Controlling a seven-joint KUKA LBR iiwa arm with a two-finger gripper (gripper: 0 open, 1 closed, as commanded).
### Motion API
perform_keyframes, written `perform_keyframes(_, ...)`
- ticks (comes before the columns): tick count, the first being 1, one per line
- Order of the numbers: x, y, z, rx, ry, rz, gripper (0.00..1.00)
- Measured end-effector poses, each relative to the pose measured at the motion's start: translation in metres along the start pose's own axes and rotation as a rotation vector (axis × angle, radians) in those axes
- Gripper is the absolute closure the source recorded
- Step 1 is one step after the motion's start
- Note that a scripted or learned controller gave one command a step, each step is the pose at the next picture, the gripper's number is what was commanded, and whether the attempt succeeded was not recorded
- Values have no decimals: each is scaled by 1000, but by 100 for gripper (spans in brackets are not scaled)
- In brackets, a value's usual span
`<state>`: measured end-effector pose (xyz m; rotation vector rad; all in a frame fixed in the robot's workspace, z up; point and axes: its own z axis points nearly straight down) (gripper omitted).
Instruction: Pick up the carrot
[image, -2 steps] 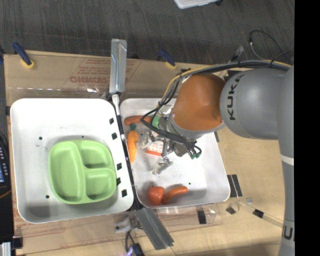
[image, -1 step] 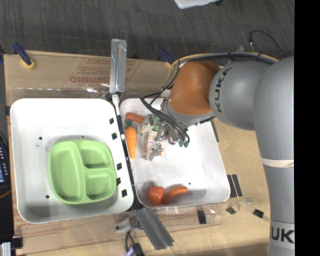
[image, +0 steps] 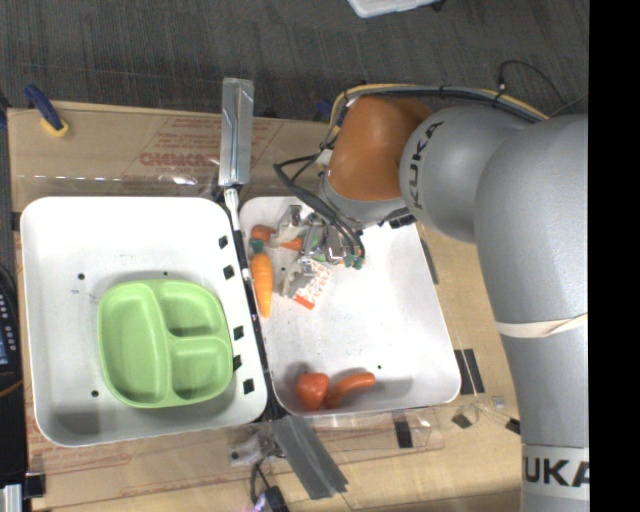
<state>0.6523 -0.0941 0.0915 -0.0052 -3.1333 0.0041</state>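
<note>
The carrot (image: 262, 283) is orange and lies lengthwise in the right bin (image: 400, 330), close against its left wall. My gripper (image: 304, 266) hangs low over the bin's back left part, just to the right of the carrot and apart from it. The metal and cables of the wrist hide what lies right under the gripper. The carrot rests on the bin floor, not held.
A small orange-red piece (image: 262, 235) lies behind the carrot near the bin's back corner. A red tomato (image: 311, 390) and an orange item (image: 352, 381) sit at the right bin's front edge. The left bin (image: 60, 250) holds a green divided plate (image: 166, 343).
</note>
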Motion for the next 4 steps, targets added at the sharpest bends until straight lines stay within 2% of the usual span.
perform_keyframes(1,17,-8,0,3,-10,-746,0)
perform_keyframes(2,34,40,-99,2,-12,-1187,0)
perform_keyframes(3,79,-6,3,-1,-8,-1241,0)
perform_keyframes(4,78,-5,-4,-4,-8,-1245,100)
